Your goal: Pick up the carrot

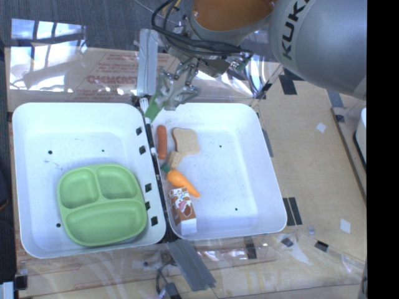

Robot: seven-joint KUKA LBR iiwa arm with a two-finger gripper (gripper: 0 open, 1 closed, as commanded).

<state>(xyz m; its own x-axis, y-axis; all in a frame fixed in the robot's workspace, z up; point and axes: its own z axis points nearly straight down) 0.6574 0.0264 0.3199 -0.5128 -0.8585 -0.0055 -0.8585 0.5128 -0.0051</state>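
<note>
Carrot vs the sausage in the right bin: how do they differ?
The carrot is bright orange, tapered, with a green stub; the sausage is darker red-orange and even in width. The carrot lies slantwise, tip toward the bin's middle; the sausage runs along the left wall of the right bin. Both lie flat near that wall.

Looking down at a slant from above the bench (312,167), taking in both bins (37,123), beneath the gripper (177,92).
</note>
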